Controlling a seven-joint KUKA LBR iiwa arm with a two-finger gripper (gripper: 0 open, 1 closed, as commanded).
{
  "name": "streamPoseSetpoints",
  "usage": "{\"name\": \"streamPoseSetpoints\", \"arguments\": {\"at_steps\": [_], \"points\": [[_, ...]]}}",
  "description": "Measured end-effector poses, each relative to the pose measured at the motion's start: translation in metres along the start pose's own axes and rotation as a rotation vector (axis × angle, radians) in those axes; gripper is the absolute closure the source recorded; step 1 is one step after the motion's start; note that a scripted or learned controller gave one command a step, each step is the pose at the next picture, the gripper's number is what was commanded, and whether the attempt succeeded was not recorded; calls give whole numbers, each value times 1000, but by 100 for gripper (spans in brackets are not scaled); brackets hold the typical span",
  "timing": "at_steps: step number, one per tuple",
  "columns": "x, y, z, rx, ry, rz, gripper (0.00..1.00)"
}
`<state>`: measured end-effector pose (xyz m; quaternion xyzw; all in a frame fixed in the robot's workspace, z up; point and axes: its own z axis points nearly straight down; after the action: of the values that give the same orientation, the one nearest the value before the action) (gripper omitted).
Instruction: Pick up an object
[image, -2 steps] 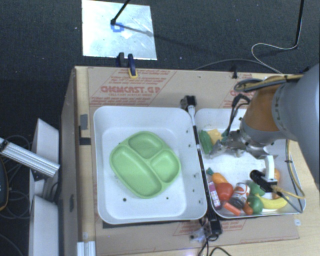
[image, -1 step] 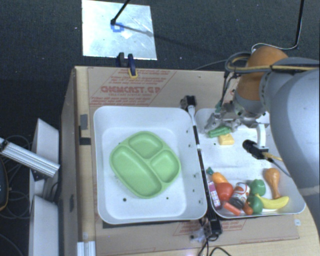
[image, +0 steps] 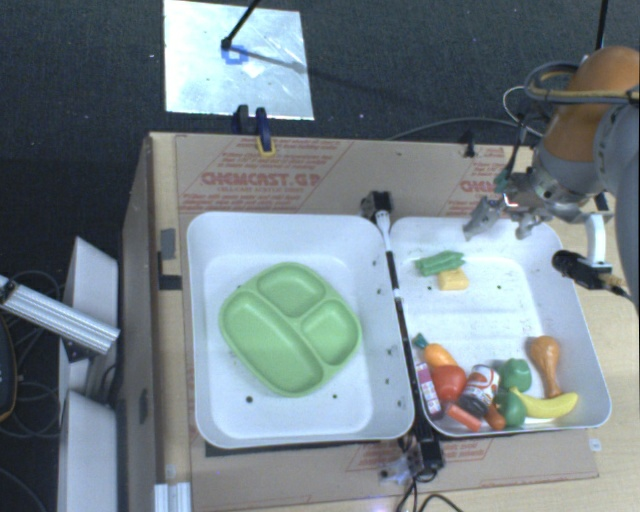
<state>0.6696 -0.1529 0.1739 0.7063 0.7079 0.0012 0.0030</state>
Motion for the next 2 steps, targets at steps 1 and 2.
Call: {"name": "streamPoseSetpoints", "arguments": {"at_steps": [1, 2], "points": [[-6, 2, 84, -4, 0, -2, 0], [8, 1, -41, -4, 0, -3, 0]]}}
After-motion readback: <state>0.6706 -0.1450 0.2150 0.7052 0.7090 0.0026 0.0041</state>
